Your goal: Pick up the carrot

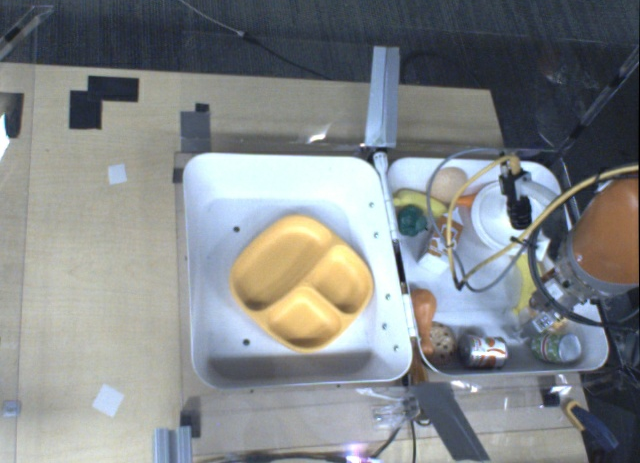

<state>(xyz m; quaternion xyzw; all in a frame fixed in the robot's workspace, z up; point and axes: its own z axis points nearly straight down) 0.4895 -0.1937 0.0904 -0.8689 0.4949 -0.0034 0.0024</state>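
The carrot (461, 217) appears as a narrow orange strip in the right bin (590, 359), mostly hidden under the gripper's white body and its looping cables. The gripper (444, 242) hangs low over the upper left part of that bin, right beside the orange strip. I cannot see whether it touches the carrot. The grey arm with its orange band (612, 233) comes in from the right edge.
Around the gripper lie a pale egg (449, 186), a banana (412, 199), a green item (410, 219), an orange-brown pear-shaped item (424, 304), a speckled piece (438, 338) and two cans (485, 351) (556, 346). The left bin (210, 251) holds a yellow divided plate (302, 279).
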